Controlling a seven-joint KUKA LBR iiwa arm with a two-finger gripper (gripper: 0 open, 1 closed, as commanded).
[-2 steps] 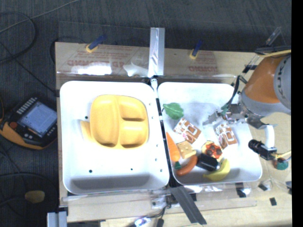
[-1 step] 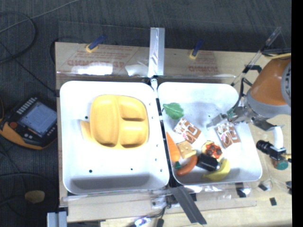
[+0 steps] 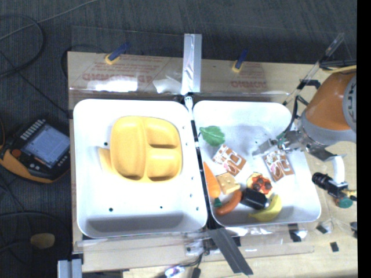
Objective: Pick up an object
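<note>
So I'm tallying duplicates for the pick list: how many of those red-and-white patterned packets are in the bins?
2, both in the right bin: one packet near its middle, below the green item; the other packet toward the right side, by the gripper. The pile could hide more.

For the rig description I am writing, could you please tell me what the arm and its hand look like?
The arm is a rounded body with a broad orange band above grey sections, and thin dark cables run along its upper side. The hand is small, metallic grey and dark, and too blurred to show markings.
</note>
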